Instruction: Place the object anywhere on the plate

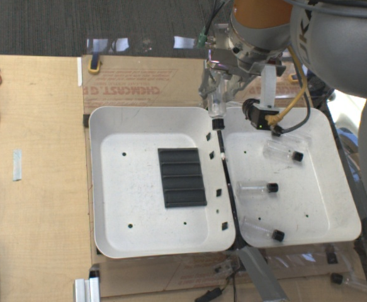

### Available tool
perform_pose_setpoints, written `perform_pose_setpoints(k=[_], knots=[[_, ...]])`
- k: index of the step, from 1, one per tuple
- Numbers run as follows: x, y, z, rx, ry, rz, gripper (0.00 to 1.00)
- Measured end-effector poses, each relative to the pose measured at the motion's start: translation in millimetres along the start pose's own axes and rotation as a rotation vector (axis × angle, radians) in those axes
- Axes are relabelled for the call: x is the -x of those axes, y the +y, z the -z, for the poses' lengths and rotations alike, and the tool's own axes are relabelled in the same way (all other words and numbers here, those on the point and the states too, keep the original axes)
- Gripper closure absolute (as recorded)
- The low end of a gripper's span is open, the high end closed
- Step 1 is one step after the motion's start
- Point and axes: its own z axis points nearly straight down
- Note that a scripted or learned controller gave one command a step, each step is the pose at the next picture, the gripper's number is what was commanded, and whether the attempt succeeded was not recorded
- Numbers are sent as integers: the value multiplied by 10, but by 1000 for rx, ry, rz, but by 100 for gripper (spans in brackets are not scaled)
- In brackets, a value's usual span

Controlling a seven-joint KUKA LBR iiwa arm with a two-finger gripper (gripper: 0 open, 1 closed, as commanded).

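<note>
Left bin (107,168): holds one black ribbed plate (182,177), lying flat near its middle
Right bin (334,168): holds three clear vials with black caps (286,153); one near the back, one (259,187) mid-bin, one (268,233) near the front edge
Gripper (216,109): above the bins' shared back corner; jaw state cannot be told

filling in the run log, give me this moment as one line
gripper: over back edge where bins meet, grip state unclear | left bin: black ridged plate | right bin: three clear vials with black caps | placed: none on plate
</note>
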Motion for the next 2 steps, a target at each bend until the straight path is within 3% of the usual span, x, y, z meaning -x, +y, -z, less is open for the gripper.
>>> perform_pose_setpoints(k=[1, 2], knots=[[-551, -662, -762, -3, -1, 72, 100], [-269, -212, -1056, -2, -1, -192, 100]])
